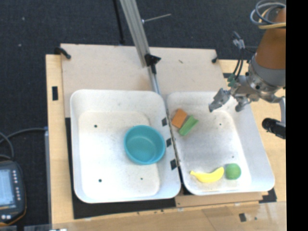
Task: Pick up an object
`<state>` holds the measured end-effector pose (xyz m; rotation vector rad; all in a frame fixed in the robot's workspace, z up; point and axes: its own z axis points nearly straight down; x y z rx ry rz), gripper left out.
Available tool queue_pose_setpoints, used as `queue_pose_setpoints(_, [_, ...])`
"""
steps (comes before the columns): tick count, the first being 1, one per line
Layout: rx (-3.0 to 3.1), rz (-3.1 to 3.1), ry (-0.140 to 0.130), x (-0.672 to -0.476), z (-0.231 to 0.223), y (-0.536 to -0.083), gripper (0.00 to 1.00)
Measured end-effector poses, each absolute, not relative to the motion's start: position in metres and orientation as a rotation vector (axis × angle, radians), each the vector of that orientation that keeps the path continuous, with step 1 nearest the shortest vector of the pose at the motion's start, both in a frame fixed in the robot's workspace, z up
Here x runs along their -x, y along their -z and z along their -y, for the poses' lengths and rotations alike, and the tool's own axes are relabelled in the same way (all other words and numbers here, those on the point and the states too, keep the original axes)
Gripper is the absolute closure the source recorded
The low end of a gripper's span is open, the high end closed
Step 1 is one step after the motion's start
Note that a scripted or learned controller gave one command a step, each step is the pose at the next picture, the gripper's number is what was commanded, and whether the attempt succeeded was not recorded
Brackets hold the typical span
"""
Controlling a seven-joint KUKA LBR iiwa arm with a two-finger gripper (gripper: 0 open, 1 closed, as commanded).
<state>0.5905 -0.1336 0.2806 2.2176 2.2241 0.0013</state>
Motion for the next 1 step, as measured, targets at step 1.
queue_pose_setpoints(1, [-2.218, -2.223, -0.002, -0.5905, 0.1336, -0.2807, 0.0])
